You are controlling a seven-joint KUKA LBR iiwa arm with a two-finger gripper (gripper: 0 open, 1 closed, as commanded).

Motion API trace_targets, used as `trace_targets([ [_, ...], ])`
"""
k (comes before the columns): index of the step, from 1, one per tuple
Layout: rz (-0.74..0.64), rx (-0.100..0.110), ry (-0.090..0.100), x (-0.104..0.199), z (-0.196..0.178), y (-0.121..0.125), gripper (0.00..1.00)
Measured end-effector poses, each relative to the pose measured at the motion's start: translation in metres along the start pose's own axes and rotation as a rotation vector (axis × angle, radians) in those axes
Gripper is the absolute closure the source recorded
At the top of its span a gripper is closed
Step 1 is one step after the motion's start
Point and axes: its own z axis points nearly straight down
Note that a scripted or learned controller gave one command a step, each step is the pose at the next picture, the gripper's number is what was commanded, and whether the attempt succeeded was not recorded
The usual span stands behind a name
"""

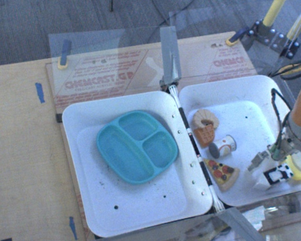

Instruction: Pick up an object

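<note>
White right bin (232,95): holds donut (204,118), waffle wedge (205,135), small can (223,146), pizza slice (223,172).
gripper (272,162): low at bin's right side, nothing visibly held; can't tell its grip state.
approach: can is nearest; centre over it, descend vertically.
risk: neighbours sit close.

A divided plate (137,147) is located in the left bin (77,123); the right bin (248,88) contains a donut (204,118), a can (223,146) and a pizza slice (222,172).
</note>
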Motion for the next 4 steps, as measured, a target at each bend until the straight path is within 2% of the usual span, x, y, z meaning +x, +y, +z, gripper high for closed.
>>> trace_targets([
  [1,0.03,-0.003,0.004,-0.05,0.0,0.06,0.0],
  [2,-0.204,0.006,0.002,-0.022,-0.042,-0.002,0.0],
  [3,-0.16,0.0,-0.003,-0.035,0.001,0.018,0.0],
  [4,-0.438,-0.004,-0.006,-0.004,0.0,0.109,0.0],
])
